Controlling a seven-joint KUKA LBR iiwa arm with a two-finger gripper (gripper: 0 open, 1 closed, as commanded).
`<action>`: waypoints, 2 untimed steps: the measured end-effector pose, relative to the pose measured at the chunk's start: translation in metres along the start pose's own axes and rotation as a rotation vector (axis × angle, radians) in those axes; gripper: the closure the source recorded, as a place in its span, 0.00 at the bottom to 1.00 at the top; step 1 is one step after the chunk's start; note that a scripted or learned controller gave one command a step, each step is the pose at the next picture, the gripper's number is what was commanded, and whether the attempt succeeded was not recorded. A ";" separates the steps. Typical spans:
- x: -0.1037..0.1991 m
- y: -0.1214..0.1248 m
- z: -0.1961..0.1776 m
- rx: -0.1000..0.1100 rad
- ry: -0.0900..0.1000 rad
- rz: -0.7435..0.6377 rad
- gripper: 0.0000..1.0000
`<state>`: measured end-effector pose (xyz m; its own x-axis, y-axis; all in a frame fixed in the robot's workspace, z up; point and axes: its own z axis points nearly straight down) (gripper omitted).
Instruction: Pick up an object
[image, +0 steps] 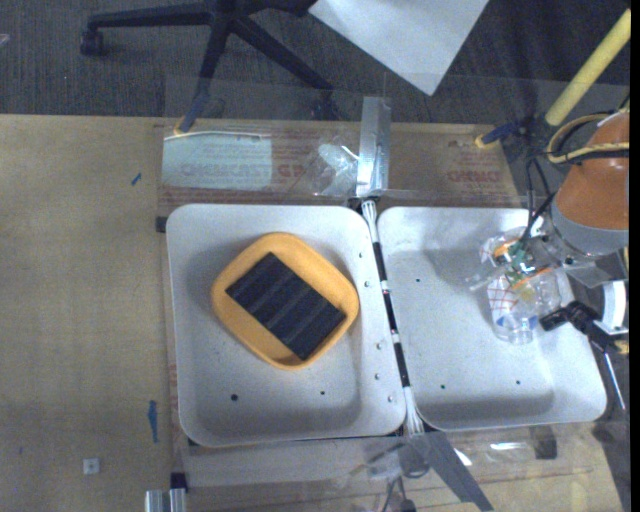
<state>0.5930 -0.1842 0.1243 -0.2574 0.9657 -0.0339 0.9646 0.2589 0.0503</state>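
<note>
Arm (597, 205) is seen reaching in from the right, with the gripper (522, 262) low over the right part of the right bin (450, 395). Whether the gripper is released or clenched cannot be told, as it is masked by clutter and glare. No hold is recorded.

A crumpled clear plastic item (513, 308) lies just beside or under the gripper. Contact cannot be confirmed.

Second candidate: a yellow pad with a black ribbed panel (285, 300). It lies mid-floor in the left bin (195, 400), turned at an angle and apart from all walls.

Risks, as judged:
- The plastic looks thin and springy, so it may be crushed or squeezed out on closing.
- Being light, it may be pushed toward the right wall rather than gripped.
- It sits near the right rim, so a low approach could be fouled there.

Room: bare floor is noted to the left and near side of the right bin. The ridge between the bins (388, 300) would have to be cleared if the pad is tried.
</note>
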 end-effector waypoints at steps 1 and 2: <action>0.001 0.018 0.003 -0.009 -0.005 -0.022 0.00; 0.008 0.027 0.005 -0.007 -0.015 -0.063 0.00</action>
<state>0.6171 -0.1691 0.1206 -0.3166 0.9471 -0.0520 0.9461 0.3193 0.0541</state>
